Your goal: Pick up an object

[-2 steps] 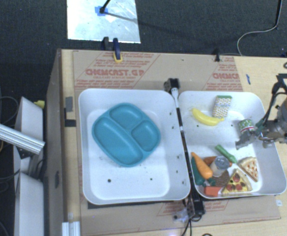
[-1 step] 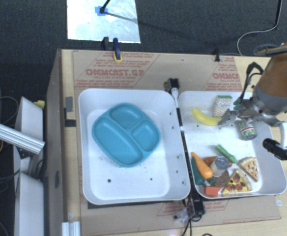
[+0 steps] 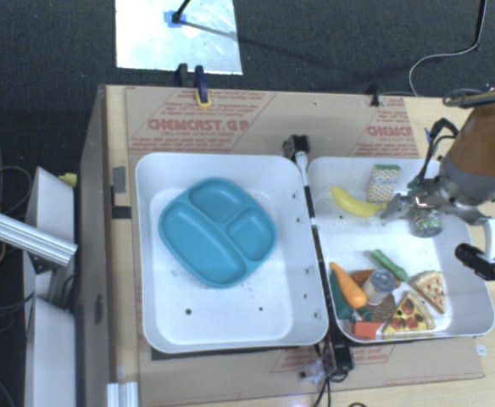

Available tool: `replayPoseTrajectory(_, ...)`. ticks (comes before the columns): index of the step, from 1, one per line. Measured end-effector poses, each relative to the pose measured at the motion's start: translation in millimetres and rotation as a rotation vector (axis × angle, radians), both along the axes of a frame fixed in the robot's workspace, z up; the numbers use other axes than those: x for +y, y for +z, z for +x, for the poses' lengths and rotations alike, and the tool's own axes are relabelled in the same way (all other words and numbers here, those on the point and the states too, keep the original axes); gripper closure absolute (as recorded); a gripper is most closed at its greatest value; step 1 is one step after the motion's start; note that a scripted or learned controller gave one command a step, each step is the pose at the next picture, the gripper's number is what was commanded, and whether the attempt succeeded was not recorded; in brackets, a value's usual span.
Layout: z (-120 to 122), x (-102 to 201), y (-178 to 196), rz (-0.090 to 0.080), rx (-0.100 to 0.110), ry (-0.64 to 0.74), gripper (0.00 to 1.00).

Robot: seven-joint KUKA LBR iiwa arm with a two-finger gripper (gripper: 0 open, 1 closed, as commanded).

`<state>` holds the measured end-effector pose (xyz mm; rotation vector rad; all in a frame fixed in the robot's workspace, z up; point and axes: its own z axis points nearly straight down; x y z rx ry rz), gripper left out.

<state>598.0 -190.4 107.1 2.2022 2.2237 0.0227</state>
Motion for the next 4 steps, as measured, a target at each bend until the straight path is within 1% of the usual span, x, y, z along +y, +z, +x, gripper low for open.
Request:
replayPoseTrajectory(1,68,61,-25,0.000,0.034,-0.003,0.00)
replayPoseTrajectory(2,-61,25,-23,-0.003,0.019,-0.010,0.00)
replayPoseTrajectory(3,-22,83,-23,-0.001,0.017,-0.006,0.00)
replayPoseTrajectory(4,-112,40,-23,-0.003,0.018,-0.010,0.00)
